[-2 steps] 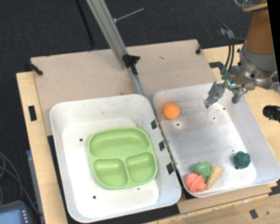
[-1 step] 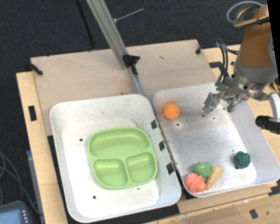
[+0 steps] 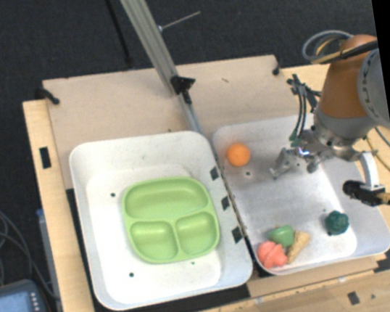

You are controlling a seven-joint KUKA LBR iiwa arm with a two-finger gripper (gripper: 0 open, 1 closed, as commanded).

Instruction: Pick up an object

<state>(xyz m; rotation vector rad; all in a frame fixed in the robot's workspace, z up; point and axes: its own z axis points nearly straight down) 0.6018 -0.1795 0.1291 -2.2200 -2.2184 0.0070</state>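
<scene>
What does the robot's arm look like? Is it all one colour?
No, it has two colours. The arm is grey with a wide orange band above the wrist. Thin dark cables loop down beside it. At the end sits a small hand of grey metal, and a white part with a black tip sticks out nearby.

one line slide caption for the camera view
Arm's tool hovers in the right bin beside an orange ball; green tray fills the left bin.
</scene>
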